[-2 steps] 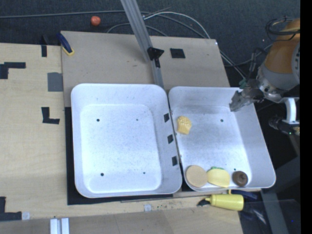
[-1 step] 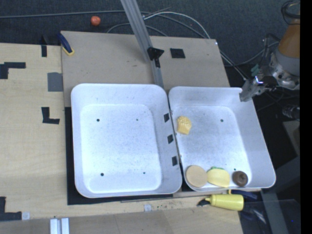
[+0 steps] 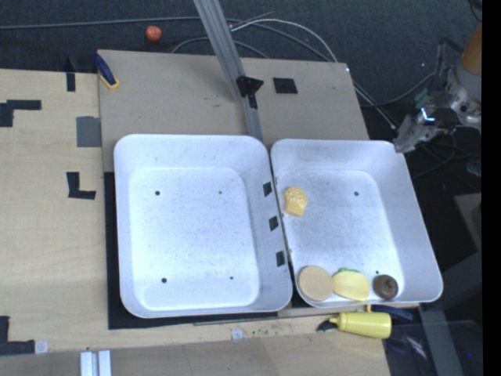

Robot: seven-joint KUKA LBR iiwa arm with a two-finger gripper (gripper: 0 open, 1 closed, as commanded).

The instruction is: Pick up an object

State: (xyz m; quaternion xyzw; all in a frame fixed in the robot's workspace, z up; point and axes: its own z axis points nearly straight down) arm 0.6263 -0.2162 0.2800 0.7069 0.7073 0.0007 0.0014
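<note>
- Tabletop point(image 3: 47, 210) of pale wood, with a tan board under two shallow white bins set side by side.
- Left bin point(image 3: 133, 233) touching the right bin point(image 3: 407, 210) along a shared edge with small black clips.
- Grey metal pole point(image 3: 227, 45) slanting down from the top edge to the junction of the bins.
- Arm at the right edge, outside the right bin and above its far right corner; gripper point(image 3: 411, 135) pointing down-left toward that corner, nothing seen between its fingers; whether parted or closed, cannot tell.
- Yellow bottle point(image 3: 362, 323) lying on the tabletop just outside the right bin's near rim.
- In the right bin's near corner, a row touching or nearly so: tan disc point(image 3: 315, 283), yellow rounded object point(image 3: 351, 284), small brown object point(image 3: 385, 287).
- Yellow crumpled piece point(image 3: 295, 201) alone near the right bin's left wall.
- Small orange ball point(image 3: 153, 32) on the dark floor beyond the board.
</note>
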